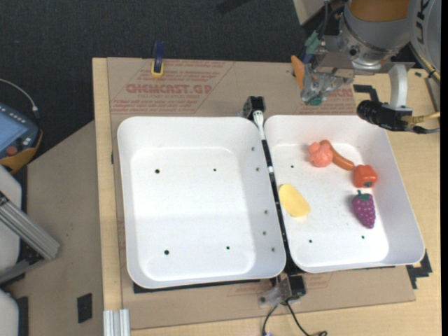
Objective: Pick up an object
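Four small toy foods lie in the right bin (392,152): a pink lumpy piece (320,153) near the back, touching an orange carrot-like piece (343,162) whose long axis slants toward the red pepper (365,176); a purple grape bunch (363,209) sits just in front of the pepper, and a yellow piece (295,201) lies by the bin's inner wall. Any of them would serve as the object to pick. The left bin (133,187) sits beside it on the worktop (105,117).

The tool (318,93) hangs above the worktop just behind the right bin's back rim, carrying nothing; whether it is wide or narrow cannot be told at this size. The pink piece is nearest, lying toward the viewer and lower than the tool, so the coming move is likely a short advance forward, then a descent.
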You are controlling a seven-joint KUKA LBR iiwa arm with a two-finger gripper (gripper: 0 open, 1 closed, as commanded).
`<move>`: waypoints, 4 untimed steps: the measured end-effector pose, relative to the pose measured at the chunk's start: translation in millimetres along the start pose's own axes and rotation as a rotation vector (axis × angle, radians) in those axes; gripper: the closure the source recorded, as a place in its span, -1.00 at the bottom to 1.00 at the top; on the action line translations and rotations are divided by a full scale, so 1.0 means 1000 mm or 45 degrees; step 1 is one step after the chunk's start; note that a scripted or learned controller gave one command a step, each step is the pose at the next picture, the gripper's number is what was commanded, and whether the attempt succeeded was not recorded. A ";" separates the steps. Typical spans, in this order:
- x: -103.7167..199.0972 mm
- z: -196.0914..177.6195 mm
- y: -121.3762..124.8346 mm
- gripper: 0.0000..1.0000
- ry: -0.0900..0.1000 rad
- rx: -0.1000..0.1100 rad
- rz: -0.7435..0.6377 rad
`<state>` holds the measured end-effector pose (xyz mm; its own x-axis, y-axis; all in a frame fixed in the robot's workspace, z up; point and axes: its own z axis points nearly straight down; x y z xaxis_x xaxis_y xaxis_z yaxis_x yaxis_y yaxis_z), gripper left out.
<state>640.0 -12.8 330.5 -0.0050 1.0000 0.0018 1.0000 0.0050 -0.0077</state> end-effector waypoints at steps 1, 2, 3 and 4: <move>0.067 -0.050 -0.033 1.00 0.000 -0.019 -0.003; 0.099 -0.003 0.007 1.00 -0.002 -0.010 0.002; 0.097 -0.007 0.006 -1.00 -0.003 -0.013 0.005; 0.044 0.061 -0.063 -1.00 -0.003 0.005 0.014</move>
<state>576.0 31.4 269.9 0.0057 1.0000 -0.0010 0.9999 -0.0057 -0.0114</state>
